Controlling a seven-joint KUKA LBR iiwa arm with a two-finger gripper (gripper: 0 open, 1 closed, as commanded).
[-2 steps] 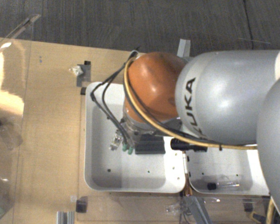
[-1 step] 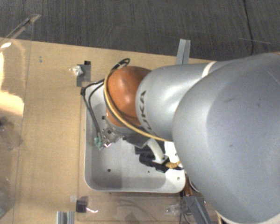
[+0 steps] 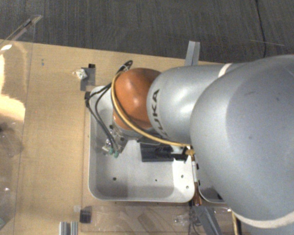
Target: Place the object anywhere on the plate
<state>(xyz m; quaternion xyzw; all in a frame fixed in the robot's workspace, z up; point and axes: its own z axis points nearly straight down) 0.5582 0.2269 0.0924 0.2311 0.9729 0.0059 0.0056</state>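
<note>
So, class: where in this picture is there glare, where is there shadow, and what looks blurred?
Camera view: bright glare washes the bench at the left edge; the arm casts a soft shadow inside the white bin; the arm's near grey bulk looks soft and out of focus, while the bin's rim stays fairly sharp.

The grey arm (image 3: 220, 123) looms over the white bin (image 3: 133, 185), hiding most of it.
</note>
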